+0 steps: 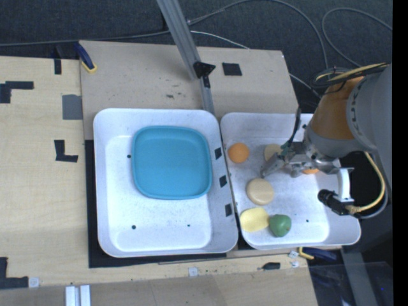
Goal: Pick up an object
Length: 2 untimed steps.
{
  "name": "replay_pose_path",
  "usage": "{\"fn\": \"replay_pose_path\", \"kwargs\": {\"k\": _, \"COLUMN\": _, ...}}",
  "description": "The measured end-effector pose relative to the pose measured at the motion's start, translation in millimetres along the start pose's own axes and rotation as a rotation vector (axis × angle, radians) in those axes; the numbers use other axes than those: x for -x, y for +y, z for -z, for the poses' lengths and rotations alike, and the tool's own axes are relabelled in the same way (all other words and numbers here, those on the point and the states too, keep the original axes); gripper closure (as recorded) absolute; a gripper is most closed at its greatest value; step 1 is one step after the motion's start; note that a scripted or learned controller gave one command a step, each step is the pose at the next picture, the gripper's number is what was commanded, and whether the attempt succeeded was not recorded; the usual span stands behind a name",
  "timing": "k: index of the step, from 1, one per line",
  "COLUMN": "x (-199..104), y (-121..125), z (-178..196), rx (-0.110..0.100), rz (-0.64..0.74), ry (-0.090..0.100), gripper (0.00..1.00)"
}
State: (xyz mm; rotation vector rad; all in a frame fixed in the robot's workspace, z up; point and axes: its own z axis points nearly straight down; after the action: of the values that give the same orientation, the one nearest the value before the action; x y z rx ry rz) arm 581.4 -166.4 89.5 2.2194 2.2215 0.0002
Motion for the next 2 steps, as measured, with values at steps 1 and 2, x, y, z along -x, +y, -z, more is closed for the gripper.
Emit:
{"fn": "replay_pose_path", "kwargs": {"k": 1, "x": 0.8, "y": 0.5, "z": 11.1, "rx": 0.002, "rz": 0.000, "ry": -0.001, "gripper": 1.00}}
{"fn": "replay_pose_path", "kwargs": {"k": 2, "x": -2.5, "y": 2.4, "z": 53.3, "rx": 0.002, "rz": 0.000, "ry": 0.000, "gripper": 1.00}}
